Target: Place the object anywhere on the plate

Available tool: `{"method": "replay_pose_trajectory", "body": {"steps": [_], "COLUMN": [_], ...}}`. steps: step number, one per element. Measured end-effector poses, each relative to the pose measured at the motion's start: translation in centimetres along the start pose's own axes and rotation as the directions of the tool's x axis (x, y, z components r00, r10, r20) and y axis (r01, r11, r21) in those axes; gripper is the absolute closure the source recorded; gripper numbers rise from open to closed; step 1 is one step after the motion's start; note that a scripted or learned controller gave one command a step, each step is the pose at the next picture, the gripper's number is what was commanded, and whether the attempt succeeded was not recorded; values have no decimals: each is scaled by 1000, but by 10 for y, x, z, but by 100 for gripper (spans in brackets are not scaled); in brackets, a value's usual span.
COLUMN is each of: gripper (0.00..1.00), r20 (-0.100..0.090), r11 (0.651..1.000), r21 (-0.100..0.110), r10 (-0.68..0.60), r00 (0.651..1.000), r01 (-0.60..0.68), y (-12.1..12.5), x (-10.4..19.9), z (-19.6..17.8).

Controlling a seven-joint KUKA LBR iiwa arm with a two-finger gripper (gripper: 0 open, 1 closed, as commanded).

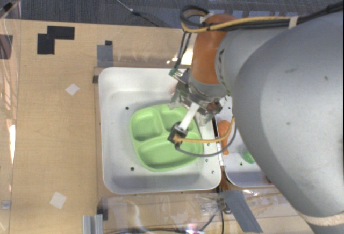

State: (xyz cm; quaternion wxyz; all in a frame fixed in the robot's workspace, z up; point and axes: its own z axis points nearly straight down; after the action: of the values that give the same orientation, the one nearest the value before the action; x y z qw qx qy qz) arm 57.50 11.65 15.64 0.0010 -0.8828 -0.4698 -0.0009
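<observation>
A light green divided plate (153, 144) lies in the left white bin (115, 120), toward its right half. My gripper (184, 100) hangs over the plate's upper right corner, reaching in from the right under the orange-banded wrist. The wrist body hides what is under it. I see no object between the gripper and the plate. An orange object (223, 128) lies at the left edge of the right bin (242, 176), partly hidden by the arm. A small green object (248, 157) sits beside it, further right.
The big grey arm covers most of the right bin and the right side of the view. The left bin's left part is bare white floor. Tan bench surface with black markers (54, 38) spreads to the left.
</observation>
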Motion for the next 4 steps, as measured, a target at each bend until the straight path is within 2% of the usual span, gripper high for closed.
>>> {"method": "replay_pose_trajectory", "body": {"steps": [1,2,3,4], "gripper": [100,0,100,100], "r20": [-2,-2,-3,2], "r11": [1000,1000,1000,968], "r21": [0,0,0,0], "r10": [-6,-6,-12,-250], "r00": [1000,1000,1000,968], "r01": [6,6,12,250], "y": [1,0,1,-18], "x": [1,1,2,33], "z": [-11,-11,-22,21]}}
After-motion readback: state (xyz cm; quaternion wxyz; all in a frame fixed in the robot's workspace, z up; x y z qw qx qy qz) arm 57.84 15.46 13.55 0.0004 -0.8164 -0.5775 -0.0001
